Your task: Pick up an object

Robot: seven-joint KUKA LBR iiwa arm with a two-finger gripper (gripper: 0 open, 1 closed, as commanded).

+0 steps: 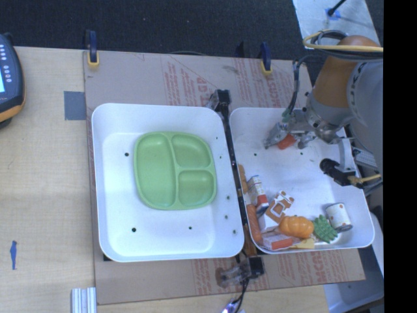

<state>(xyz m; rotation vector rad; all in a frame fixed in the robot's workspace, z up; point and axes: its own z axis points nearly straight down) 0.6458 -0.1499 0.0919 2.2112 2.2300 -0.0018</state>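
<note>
My gripper [287, 137] hangs over the far part of the right bin [306, 175], below the arm's orange band. A small red-orange object [285, 143] sits between its grey fingers, a little above the bin floor. Loose toys lie piled at the bin's near edge: an orange fruit [296, 225], a green leafy piece [324, 229], a white cup [337, 215], a small bottle [255, 189] and a brown-and-white box [280, 204].
The left bin [111, 175] holds a green divided plate [174, 170]. A black clamp [222, 98] sits at the far end of the divider between the bins. A black part of the arm [339, 172] overhangs the right bin's right side.
</note>
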